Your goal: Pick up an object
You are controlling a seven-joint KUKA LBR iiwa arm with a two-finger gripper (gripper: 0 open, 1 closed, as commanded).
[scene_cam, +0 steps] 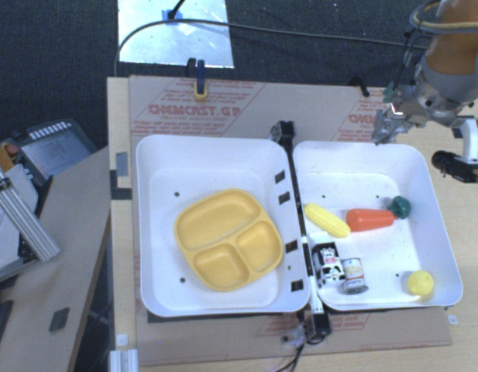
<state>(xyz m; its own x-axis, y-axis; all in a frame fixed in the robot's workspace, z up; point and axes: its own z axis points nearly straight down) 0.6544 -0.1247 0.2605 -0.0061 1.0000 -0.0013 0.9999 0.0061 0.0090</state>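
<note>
The right bin [362, 161] holds a yellow corn cob [326, 220], an orange carrot [370, 219] with a green top [399, 206], a small black-and-white cow-print carton [328, 263], a little can [352, 276] beside it and a yellow lemon [420, 283] in the near right corner. My gripper [386, 129] hangs above the far rim of the right bin, high over the bench and well back from all of these objects. Nothing shows beneath it.
The left bin [161, 169] bears a yellow three-compartment plate [227, 239]. Black clips [285, 134] join the bins along the middle. Behind the bins lies cardboard [246, 103] with a yellow clamp [200, 80]. An aluminium rail [22, 215] stands at the left.
</note>
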